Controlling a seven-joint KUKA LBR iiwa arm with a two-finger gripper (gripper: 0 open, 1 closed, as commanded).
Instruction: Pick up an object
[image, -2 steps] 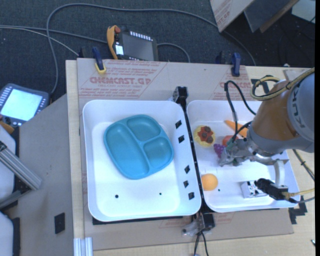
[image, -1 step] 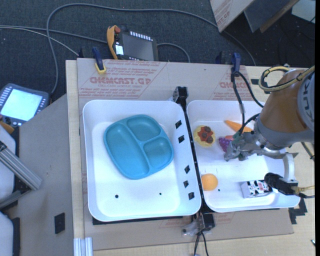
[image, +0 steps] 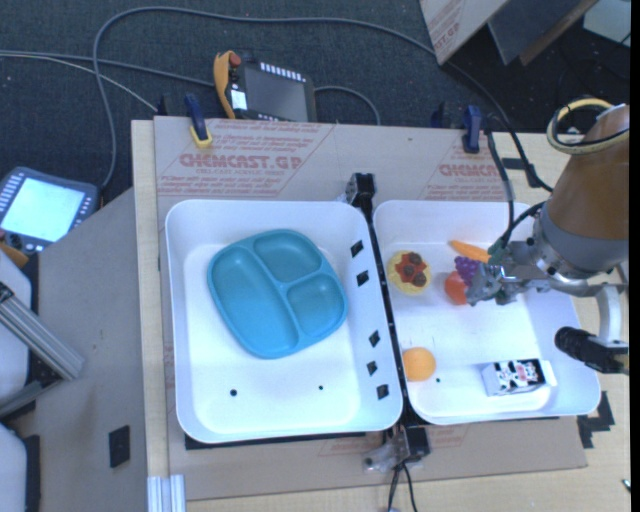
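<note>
Leftmost, a lit tablet (image: 45, 208) lies off the counter (image: 270, 160) on grey carpet crossed by cables. Next comes the left bin (image: 190, 300), carrying a blue divided plate (image: 277, 291) tilted across its middle. A black hinged divider (image: 368, 290) runs between the two bins. Past it, the right bin (image: 560, 395) holds a small yellow tart with red fruit (image: 410, 271), an orange ball (image: 419, 364) near the front wall, purple grapes (image: 466, 267), a red tomato-like piece (image: 456, 288), an orange carrot (image: 468, 250) and a black-and-white carton (image: 518, 377). The pincer (image: 492, 285) sits low, just beside the grapes and red piece; whether it is clenched or released I cannot tell. Blue clamps (image: 200, 125) pin the counter's rear edge.
</note>
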